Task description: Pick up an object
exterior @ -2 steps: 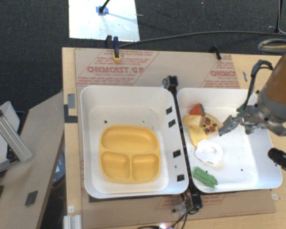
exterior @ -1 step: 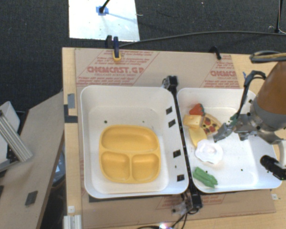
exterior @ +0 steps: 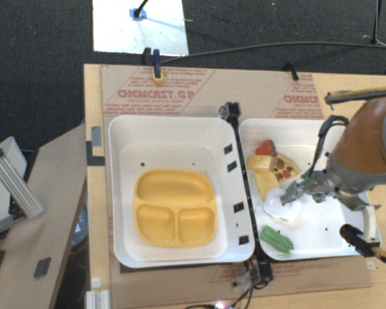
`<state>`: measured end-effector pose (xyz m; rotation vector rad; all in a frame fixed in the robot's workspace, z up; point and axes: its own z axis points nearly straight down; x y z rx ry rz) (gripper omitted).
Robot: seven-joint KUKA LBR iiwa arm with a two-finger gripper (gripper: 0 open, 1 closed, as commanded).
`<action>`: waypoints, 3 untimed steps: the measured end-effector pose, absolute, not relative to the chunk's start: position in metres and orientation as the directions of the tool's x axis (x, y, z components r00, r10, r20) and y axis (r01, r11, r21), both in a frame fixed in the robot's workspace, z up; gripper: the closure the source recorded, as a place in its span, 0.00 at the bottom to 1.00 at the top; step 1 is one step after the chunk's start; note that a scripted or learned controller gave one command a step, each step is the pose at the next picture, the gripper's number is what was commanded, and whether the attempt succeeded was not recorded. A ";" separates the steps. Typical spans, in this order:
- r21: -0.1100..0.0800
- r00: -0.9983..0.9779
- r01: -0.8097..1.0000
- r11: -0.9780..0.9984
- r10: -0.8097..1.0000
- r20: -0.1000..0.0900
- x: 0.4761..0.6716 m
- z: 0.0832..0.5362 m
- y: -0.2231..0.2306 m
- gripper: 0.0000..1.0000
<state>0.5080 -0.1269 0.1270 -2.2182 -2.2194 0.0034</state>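
The right bin point(exterior: 321, 131) holds several toy foods. At the back left are a red piece point(exterior: 265, 148), a pizza slice point(exterior: 284, 167) and yellow cheese pieces point(exterior: 264, 183). A white crumpled thing point(exterior: 278, 210) lies mid-left, and a green pea pod point(exterior: 276, 239) lies near the front wall. My gripper point(exterior: 291, 196) reaches in from the right, low over the upper edge of the white thing and just beside the cheese. The arm's grey and orange wrist point(exterior: 367, 150) hides the bin's right part.
The left bin point(exterior: 174, 126) holds a yellow divided plate point(exterior: 175, 207). A ridge with black clips point(exterior: 235, 167) separates the two bins. A blue and yellow clamp point(exterior: 156, 66) stands on the board behind them.
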 end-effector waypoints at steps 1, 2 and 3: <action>0.001 -0.002 1.000 0.002 1.000 0.000 0.510 0.141 -0.127 1.00; 0.006 -0.004 1.000 0.004 1.000 -0.002 0.518 0.188 -0.133 1.00; 0.006 -0.004 1.000 0.004 1.000 -0.002 0.519 0.235 -0.133 1.00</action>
